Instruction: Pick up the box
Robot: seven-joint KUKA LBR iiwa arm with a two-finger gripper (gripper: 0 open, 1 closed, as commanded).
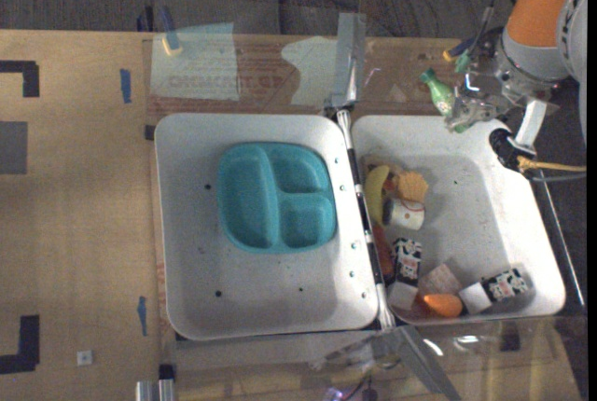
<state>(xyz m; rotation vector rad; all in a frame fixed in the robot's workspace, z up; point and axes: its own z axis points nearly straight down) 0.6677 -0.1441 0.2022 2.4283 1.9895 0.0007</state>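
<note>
Hovering above the right bin's (536,213) far edge, the claw (464,110) pinches a small green bottle (437,91); the box (407,260) lies in that bin beside a banana (376,187).

Grey-bodied arm (560,17) at the far right, with a broad orange band above the wrist. Below the band, a grey metal wrist section, cluttered with small fittings. Yellow cable looping over the top of the orange part, a second yellow cable running out to the right lower down. Thin dark wires along the left side of the wrist. Pale, silvery gripper (464,117) hardware at the tip, with a white piece and a black rounded part beside it.
</note>
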